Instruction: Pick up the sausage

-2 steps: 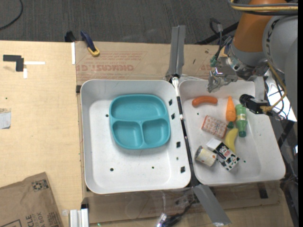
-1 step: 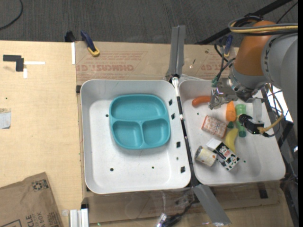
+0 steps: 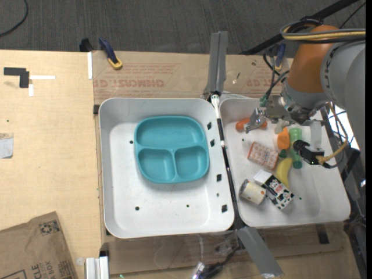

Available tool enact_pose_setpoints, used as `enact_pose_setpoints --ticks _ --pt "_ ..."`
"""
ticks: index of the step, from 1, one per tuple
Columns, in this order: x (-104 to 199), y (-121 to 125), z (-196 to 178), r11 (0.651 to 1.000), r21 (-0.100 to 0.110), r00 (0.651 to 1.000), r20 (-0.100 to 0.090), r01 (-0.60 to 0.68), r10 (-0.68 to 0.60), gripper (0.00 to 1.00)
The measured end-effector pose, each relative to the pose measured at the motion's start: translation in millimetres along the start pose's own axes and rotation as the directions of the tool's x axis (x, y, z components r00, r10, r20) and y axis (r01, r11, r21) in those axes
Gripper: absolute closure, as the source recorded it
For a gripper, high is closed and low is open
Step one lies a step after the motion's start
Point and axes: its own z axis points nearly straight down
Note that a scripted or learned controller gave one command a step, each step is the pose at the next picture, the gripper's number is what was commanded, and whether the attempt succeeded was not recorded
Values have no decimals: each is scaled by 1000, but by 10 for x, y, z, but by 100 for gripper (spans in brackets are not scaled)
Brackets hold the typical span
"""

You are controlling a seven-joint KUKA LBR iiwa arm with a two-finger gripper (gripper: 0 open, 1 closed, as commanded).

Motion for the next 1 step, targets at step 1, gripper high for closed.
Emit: enact_pose_setpoints --ticks 1 --pt "114 133 306 992 0 992 0 129 -129 0"
